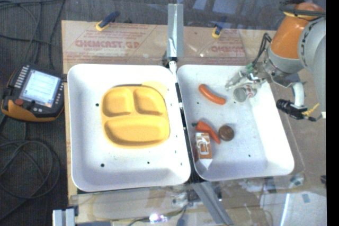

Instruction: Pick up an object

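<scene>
Dark carpet strewn with cables surrounds the bench, and on it sit two white bins side by side, the left bin carrying a yellow divided tray, the right bin holding the pickable bits. Taking that right bin as our landmark: the gripper hovers over its far right corner, just inside the rim, with the grey arm and its orange band looming beyond that corner. I cannot tell how the jaws stand; the hardware there is a blur of metal and glare. Candidates for the pick: an orange sausage in the bin's far middle, nearest the gripper; a second orange piece near the bin's centre, touching or just beside a small packet towards the near left; and a brown round thing just beside that piece. The risks, as I judge them: so close to the corner wall, a descent could clip the rim; the sausage may roll away from closing jaws; and in the crowded cluster a grab could nudge neighbours or catch two at once.
</scene>
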